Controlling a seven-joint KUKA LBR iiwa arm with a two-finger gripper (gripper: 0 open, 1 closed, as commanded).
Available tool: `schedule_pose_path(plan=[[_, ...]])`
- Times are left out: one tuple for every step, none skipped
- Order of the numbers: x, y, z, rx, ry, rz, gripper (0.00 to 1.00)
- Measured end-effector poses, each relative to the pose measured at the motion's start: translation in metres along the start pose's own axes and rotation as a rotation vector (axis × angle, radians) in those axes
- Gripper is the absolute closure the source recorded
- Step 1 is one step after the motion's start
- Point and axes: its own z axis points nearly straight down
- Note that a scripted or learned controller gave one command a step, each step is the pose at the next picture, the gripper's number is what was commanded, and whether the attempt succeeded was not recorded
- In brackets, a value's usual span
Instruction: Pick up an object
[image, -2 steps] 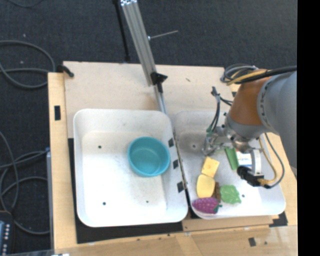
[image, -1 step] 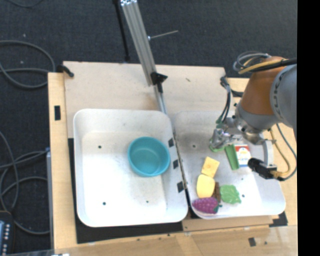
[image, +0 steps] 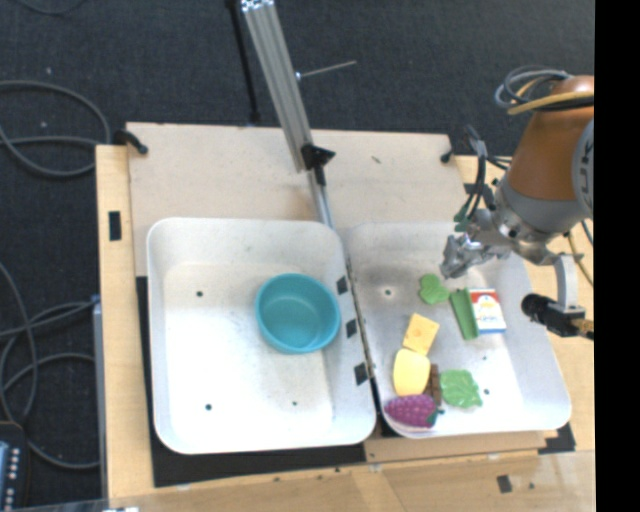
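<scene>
One pincer (image: 458, 258), its state impossible to tell, hangs just above the small green piece (image: 433, 290) in the right bin (image: 530, 400), so it should drop squarely astride that piece before squeezing.

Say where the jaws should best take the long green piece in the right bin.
Probably across the middle of the long green piece, from above, jaws closing on its narrow sides. It lies flat, with the red and white box close against one side, so its upper half looks freer.
</scene>
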Motion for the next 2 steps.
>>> schedule_pose_path(plan=[[0.004, 0.007, -0.062, 0.000, 0.000, -0.001, 1.00], [0.058, -0.012, -0.061, 0.008, 0.002, -0.004, 1.00]])
